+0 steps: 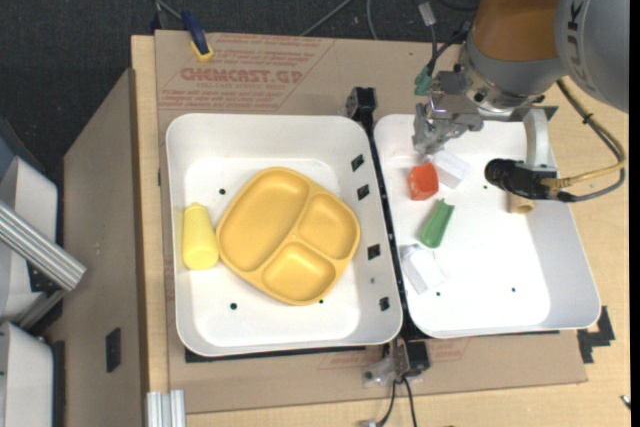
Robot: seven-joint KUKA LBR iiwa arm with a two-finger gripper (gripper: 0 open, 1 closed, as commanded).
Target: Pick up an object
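In the right bin (520,275) a small orange-red block (423,180) lies near the upper left corner. A green stick-shaped piece (436,223) lies just below it. A pale white piece (449,166) sits beside the orange-red block, and another white piece (421,268) rests near the bin's left wall. My gripper (436,135) hangs over the bin's upper left corner, just above the orange-red block and the pale piece. Nothing can be seen in its grasp.
The left bin (190,305) holds a yellow divided plate (288,235) and a yellow cylinder (199,236) at its left. The arm's orange and grey body (525,5) covers the right bin's far edge. A black fitting with a cable (512,175) hangs over that bin.
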